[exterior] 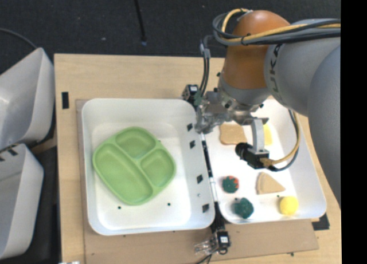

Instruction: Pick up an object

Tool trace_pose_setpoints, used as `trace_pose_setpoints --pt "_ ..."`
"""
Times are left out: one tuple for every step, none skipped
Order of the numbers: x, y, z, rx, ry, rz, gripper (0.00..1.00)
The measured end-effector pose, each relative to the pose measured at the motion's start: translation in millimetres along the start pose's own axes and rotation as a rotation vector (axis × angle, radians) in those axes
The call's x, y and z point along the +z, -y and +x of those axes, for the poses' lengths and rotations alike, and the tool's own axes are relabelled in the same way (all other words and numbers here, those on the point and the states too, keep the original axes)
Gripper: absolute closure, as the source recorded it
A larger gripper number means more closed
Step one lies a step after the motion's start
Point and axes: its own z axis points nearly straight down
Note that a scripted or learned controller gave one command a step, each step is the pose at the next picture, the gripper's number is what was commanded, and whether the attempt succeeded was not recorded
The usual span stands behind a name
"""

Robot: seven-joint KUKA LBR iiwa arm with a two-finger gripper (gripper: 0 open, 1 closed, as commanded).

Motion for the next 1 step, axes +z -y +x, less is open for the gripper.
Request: trace_pose_setpoints --pt "5.8 23.6 56.0 -0.003 -0.001 0.0 1.0"
